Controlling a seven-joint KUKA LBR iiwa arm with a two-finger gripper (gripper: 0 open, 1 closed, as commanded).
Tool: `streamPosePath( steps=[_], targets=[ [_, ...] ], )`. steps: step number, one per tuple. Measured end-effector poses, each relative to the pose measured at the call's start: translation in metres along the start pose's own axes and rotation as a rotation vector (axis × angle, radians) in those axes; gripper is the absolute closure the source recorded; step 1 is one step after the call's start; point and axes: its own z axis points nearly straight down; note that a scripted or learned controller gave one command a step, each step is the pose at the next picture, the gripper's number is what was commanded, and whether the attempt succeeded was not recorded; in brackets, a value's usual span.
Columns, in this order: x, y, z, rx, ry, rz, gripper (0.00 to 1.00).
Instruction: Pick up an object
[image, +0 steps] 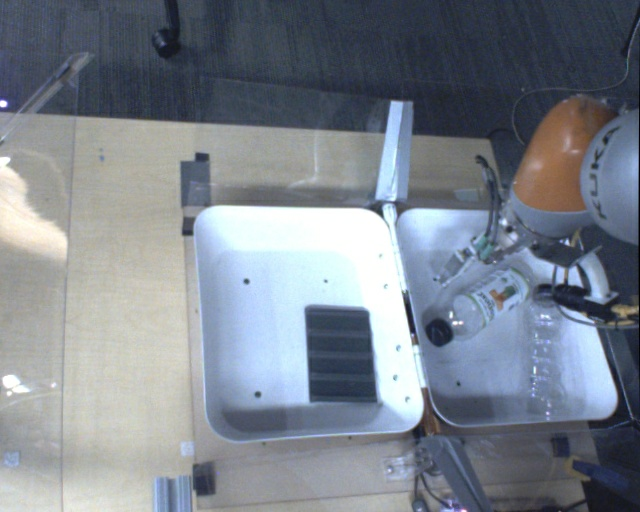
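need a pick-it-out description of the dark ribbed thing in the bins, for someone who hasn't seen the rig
Start from the two white bins side by side and take the left bin, away from the arm. The ribbed black block lies flat near that bin's front right corner. It is dark, rectangular and ridged, unlike the clear bottle with a black cap in the right bin.

Two white bins (225, 300), one black ribbed block (340, 353), and two clear bottles (478, 305): one black-capped, one beside it.

- Left bin (225, 330): one black ribbed pad (340, 353), lying flat.
- Right bin (430, 240): clear bottle (480, 305), black cap, on its side.
- Gripper (487, 247): just above the bottle, arm overhead.
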Motion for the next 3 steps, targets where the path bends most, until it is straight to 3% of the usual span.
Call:
streamPosePath(
  steps=[1,2,3],
  targets=[
    [-0.003,-0.058,0.011,-0.001,0.001,-0.032,0.00],
    [0.024,-0.125,0.034,-0.009,-0.006,-0.019,0.00],
    [0.057,-0.048,0.034,-0.008,-0.002,-0.120,0.00]
  ],
)
